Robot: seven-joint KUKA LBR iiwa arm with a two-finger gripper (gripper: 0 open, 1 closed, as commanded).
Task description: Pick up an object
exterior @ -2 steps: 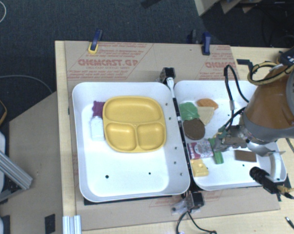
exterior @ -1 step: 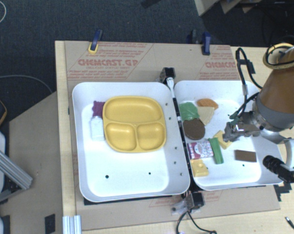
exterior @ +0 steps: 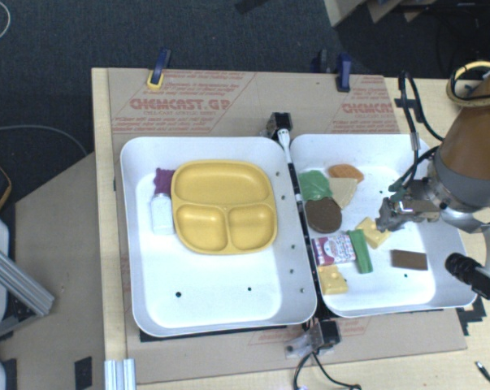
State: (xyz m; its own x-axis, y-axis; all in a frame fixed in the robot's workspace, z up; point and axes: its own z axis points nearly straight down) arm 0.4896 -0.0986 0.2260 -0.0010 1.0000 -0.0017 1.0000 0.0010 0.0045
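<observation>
My gripper (exterior: 389,220) hangs low over the right bin (exterior: 415,157), just right of a small yellow block (exterior: 373,233) and a green bar (exterior: 359,250). A brown rectangular piece (exterior: 408,259) lies below the gripper. Further left in the same bin lie a brown round cookie (exterior: 323,215), a green piece (exterior: 314,185), a tan wedge (exterior: 343,191), an orange piece (exterior: 344,171), a pink packet (exterior: 335,249) and a yellow cheese piece (exterior: 332,280). Nothing shows between the fingers.
The left bin (exterior: 204,299) holds a yellow divided tray (exterior: 223,205), with a purple item (exterior: 163,179) and a white bottle (exterior: 161,214) at its left side. The arm's orange band (exterior: 474,140) stands over the right bin's right edge. Clamps sit on the bench's back edge.
</observation>
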